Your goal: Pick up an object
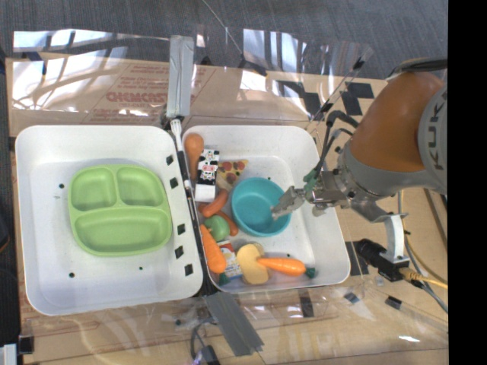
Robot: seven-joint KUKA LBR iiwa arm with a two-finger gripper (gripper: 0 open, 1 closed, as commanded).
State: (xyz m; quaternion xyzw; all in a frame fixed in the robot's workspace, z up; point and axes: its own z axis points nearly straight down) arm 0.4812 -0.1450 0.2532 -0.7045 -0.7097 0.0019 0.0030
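1. Bins sit side by side on the bench: the left bin [38, 204] bears a green divided plate [119, 207] with three compartments, lying flat near its middle.
2. Along the left wall of the right bin [323, 238] lies a row of small things: an orange oval piece [195, 144] at the top, a black-and-white cow-patterned box [208, 166] below it, then a reddish sausage-like piece [215, 204], a green round piece [218, 226] and a carrot [213, 252] leaning on the wall.
3. Near the middle of that bin stands a teal bowl [256, 206], upright, with a small mixed-colour item [230, 172] just above-left of it.
4. At the near wall lie a pale yellow piece [252, 265] and a second carrot [284, 265], touching each other.
5. The gripper [284, 204] reaches in from the right, and its tip is at the bowl's right rim. Whether the jaws are spread or pinching the rim I cannot tell; the tip is small and blurred.
6. The arm [396, 131] is cut off by the right edge.
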